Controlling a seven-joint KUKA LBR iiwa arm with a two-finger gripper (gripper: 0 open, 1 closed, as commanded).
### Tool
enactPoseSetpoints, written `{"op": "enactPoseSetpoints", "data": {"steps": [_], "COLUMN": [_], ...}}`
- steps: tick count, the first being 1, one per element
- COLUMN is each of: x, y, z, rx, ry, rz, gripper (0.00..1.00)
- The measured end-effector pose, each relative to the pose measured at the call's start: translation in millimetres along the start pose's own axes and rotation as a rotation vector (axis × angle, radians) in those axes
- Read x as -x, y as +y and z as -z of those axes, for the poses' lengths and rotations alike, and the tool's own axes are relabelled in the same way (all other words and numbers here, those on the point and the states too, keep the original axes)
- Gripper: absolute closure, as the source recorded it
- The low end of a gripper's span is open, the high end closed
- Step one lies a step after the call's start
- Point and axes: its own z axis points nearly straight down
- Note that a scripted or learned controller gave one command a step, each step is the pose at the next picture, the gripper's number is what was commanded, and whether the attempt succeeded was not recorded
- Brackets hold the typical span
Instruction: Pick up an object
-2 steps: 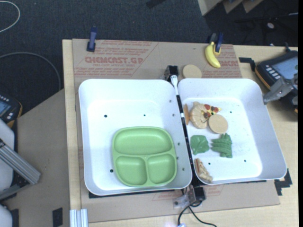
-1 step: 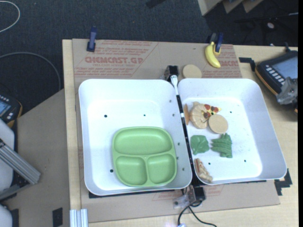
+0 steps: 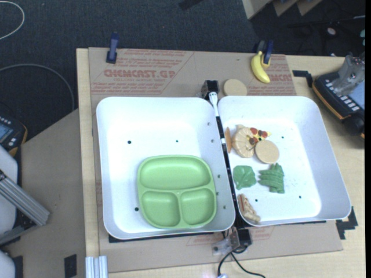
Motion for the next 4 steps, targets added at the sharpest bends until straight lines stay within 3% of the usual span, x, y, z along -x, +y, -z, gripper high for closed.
{"op": "enactPoseSetpoints", "data": {"steps": [1, 2, 3, 4], "x": [-9.5, -94.0, -130.8, -194.5], "y": [-14.2, -14.7, -17.3, -14.4], "z": [-108.9, -24.8, -124.1, -35.0], "rx": [-0.025, -0.002, -0.025, -0.002], "ry": [0.002, 0.004, 0.001, 0.006], "rz": [-0.008, 0.003, -0.004, 0.0], "gripper": [1.0, 1.0, 1.0, 1.0]}}
